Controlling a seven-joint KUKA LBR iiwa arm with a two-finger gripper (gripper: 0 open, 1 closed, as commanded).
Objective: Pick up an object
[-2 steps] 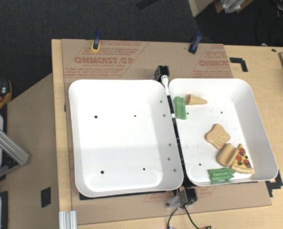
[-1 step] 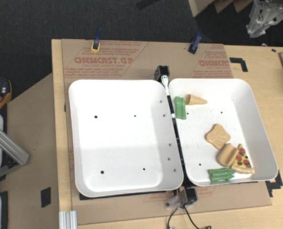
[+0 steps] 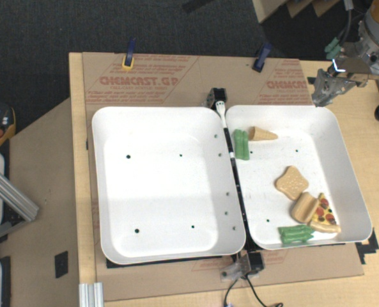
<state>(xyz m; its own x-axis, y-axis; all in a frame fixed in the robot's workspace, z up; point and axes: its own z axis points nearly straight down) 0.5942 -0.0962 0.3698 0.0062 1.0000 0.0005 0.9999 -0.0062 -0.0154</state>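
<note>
The gripper (image 3: 324, 93) hangs over the far right corner of the right bin (image 3: 342, 147), its fingers (image 3: 319, 96) too small and dark to tell whether spread or closed, with nothing seen between them. The arm (image 3: 370, 27) is cut off by the frame. In that bin lie a cone (image 3: 261, 133), a green piece (image 3: 241, 144), a toast slice (image 3: 291, 181), a bread roll (image 3: 302, 206), a pizza slice (image 3: 323, 215) and a green strip (image 3: 296, 235).

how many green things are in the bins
2, both in the right bin: one green piece upright by its left wall, another green piece at the near edge.

The arm (image 3: 374, 18) is cut off by the right edge.
</note>
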